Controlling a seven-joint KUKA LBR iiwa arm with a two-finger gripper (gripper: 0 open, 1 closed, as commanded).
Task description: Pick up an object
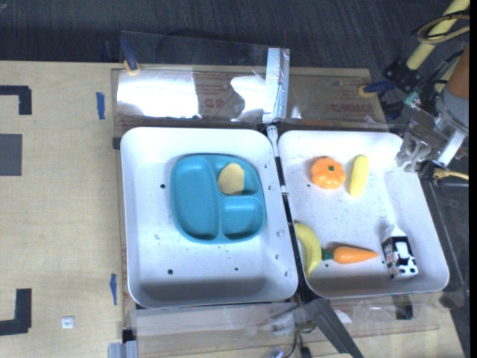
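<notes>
The right bin (417, 222) holds a small orange pumpkin (328, 173), a pale yellow corn cob (358, 174), a banana (308, 246) against the bin's left wall, a carrot (354, 255) and a black-and-white toy (399, 256). In the left bin (141, 200) lies a blue divided plate (209, 200) with a yellow round fruit (232, 177) in its upper right compartment. My gripper (414, 154) hangs over the right bin's upper right corner, apart from every object. Nothing shows under it.
Clear plastic sheeting and a metal bracket (276, 88) stand behind the bins. Yellow and blue cables (440, 28) run at the top right by the arm. A wooden bench (52, 200) stretches to the left.
</notes>
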